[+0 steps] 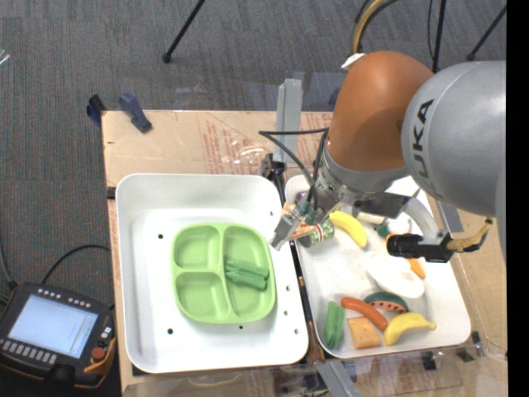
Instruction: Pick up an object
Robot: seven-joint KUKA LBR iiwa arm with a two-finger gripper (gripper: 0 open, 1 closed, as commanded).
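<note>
Nearest of all, a teach pendant (51, 331) with a pale screen lies on the floor, down and to the left of the green plate (198, 292). That plate is divided into compartments and sits in the middle of the left bin (140, 222). A dark green toy piece (246, 274) lies on the plate, across the ridge between its right-hand compartments.

To the right of the green plate, the right bin (459, 313) holds a scatter of toy food. At its near edge lie a curved yellow banana (407, 327), an orange wedge (364, 332) touching it, and a green pod (333, 323) just beside the wedge on the plate's side. A little farther back are a red sausage (364, 309) and a watermelon slice (387, 302), close together, then a white fried egg (397, 276) and a small orange carrot (418, 267) near it. A second banana (350, 228) lies farther back still, to the right of the plate's far corner.

Just past the plate's far right corner, over the seam between the two bins, hangs the gripper (291, 228). A small green-and-red item (321, 231) sits right against its tip, between the gripper and the second banana. Whether the gripper is clenched on this item or released cannot be told, since wrist hardware and cables crowd the spot.

Behind it rises the arm (446, 131), its orange band (376, 110) bulging above the right bin's far end.
</note>
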